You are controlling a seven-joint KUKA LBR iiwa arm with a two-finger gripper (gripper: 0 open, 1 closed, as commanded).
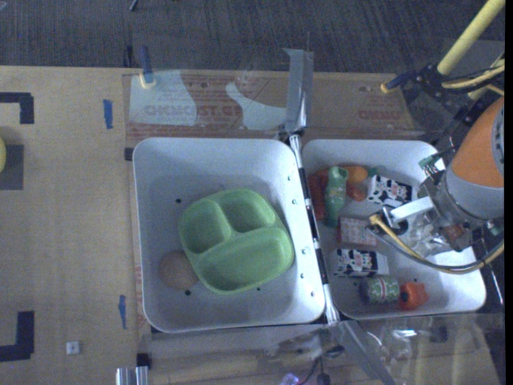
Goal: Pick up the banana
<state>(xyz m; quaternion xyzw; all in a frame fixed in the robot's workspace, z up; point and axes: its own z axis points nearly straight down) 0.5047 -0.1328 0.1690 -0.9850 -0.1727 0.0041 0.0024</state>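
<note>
Seemingly the reach is in hand: the gripper (pixel 429 233) hangs low over the right bin (pixel 473 295), its opening impossible to tell. The banana, presumably hidden beneath the arm (pixel 481 175), needs locating and straddling before any closing.

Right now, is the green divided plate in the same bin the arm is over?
No: the green divided plate lies in the left bin of the view, while the arm hangs over the right bin.
</note>
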